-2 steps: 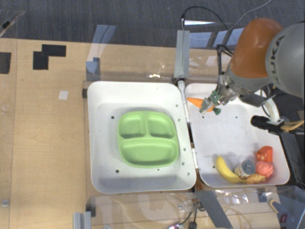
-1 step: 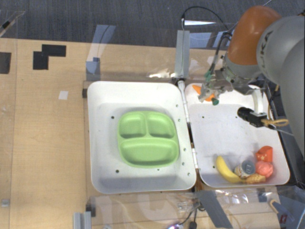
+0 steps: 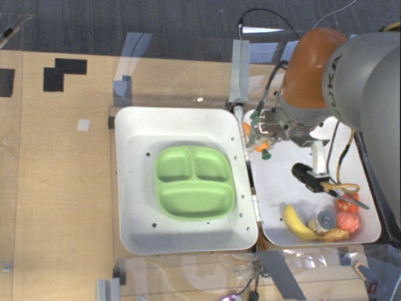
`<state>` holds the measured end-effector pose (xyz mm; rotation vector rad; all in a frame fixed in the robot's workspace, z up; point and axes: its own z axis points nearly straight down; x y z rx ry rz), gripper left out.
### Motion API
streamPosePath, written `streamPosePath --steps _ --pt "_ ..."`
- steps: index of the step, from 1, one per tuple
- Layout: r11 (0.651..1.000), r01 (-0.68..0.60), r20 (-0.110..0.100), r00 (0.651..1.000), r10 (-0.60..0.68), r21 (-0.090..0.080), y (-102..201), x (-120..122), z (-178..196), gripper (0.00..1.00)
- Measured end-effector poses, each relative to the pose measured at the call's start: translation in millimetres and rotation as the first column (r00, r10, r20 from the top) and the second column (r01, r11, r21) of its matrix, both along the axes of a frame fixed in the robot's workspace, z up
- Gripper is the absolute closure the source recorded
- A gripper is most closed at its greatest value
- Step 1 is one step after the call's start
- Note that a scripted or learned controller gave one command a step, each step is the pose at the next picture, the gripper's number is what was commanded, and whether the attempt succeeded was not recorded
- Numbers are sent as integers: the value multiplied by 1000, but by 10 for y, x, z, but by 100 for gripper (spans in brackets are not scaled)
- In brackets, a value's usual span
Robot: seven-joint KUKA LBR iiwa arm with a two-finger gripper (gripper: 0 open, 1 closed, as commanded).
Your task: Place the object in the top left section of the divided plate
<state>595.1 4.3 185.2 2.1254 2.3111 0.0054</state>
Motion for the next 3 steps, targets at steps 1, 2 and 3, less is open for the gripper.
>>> streamPosePath --steps 1,2,3 --pt "986 -168 0 986 168 -1 798 -86 -3 100" --pt "947 -321 -1 947 321 -1 1554 -262 -59 100" --pt "947 -320 0 947 320 -1 1552 -260 -58 0"
